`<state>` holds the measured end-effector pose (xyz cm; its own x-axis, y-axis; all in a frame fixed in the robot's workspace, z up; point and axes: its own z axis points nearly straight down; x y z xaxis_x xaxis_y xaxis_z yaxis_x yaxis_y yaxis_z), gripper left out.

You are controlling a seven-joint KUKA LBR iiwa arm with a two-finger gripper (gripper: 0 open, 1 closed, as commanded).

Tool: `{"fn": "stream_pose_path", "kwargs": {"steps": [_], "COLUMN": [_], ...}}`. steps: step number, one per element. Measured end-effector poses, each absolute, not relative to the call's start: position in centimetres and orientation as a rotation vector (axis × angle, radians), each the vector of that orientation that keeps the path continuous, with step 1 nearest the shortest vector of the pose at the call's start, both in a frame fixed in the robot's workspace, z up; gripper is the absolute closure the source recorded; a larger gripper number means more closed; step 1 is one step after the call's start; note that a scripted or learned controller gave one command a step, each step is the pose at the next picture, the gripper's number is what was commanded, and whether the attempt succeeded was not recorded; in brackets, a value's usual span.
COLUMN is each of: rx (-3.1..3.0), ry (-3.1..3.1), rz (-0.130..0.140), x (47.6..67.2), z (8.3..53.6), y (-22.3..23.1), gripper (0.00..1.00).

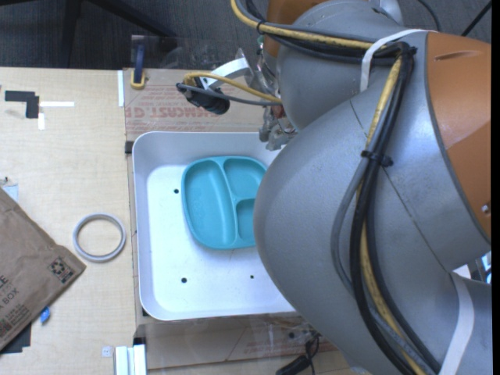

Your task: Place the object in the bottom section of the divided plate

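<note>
Turquoise plastic is showing in the white bin (148, 233): a divided plate (219, 201) is lying flat on the bin floor, toward the bin's far edge, with its right portion passing under the bulk of the grey and orange arm (375, 194). Three compartments are discernible, one long section along the plate's left side and two smaller ones to the right of a ridge; all the visible parts of them are lying bare. The arm is leaning in from the right and covering most of the bin's right half, and the gripper's jaws are hidden behind its body, so whether they are released or clenched cannot be told. The object to be placed is likewise not identifiable; whether it is being carried is an open question.

Outside the bin, on the wooden bench, a pale ring (99, 236) is lying near the bin's left wall, and a brown paper bag (31, 272) is resting at the bench's left edge.

Judging by this, the task is sitting at the carry or approach step, with nothing yet set in the plate. The next move is likely calling for the wrist to centre over the plate's bottom section and descend before letting go.
</note>
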<state>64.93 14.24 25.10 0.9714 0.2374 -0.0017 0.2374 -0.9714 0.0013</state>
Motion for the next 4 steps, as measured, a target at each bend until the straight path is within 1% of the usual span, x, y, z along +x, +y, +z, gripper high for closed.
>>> {"fn": "stream_pose_path", "kwargs": {"steps": [1, 2, 3, 4], "rx": [3.125, 3.125, 3.124, 3.125], "ry": [0.308, 0.316, 0.304, 0.293], "rz": [-0.003, 0.0, -0.005, -0.005], "x": [64.9, 65.1, 62.6, 62.7], "z": [24.5, 23.7, 17.7, 18.6], "y": [14.7, 22.8, 22.2, 21.9], "gripper": [1.0, 1.0, 1.0, 1.0]}}
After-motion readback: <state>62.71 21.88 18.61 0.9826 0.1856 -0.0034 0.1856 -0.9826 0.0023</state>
